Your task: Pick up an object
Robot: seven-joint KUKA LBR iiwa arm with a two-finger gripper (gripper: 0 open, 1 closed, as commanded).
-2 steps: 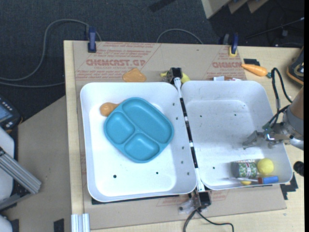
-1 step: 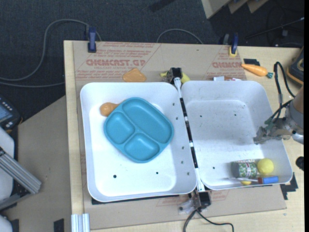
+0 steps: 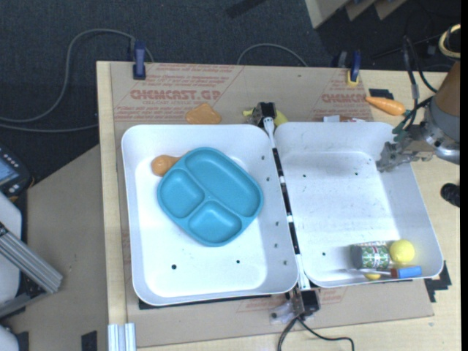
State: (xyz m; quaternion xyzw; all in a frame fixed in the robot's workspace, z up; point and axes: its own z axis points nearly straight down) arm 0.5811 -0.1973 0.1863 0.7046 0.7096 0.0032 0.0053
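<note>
My gripper hangs over the far right part of the right bin, near its right wall. In that bin's near right corner lie a small green-labelled can on its side, a yellow ball touching it, and a thin red and blue piece along the front wall. These lie well below the gripper in the view, apart from it. The left bin holds a blue divided plate, and an orange object peeks out at its far left edge.
On the bench behind the bins lie an orange lump, a yellow and black item at the seam between the bins, and an orange carrot-like piece. Blue clamps hold the board's far edge.
</note>
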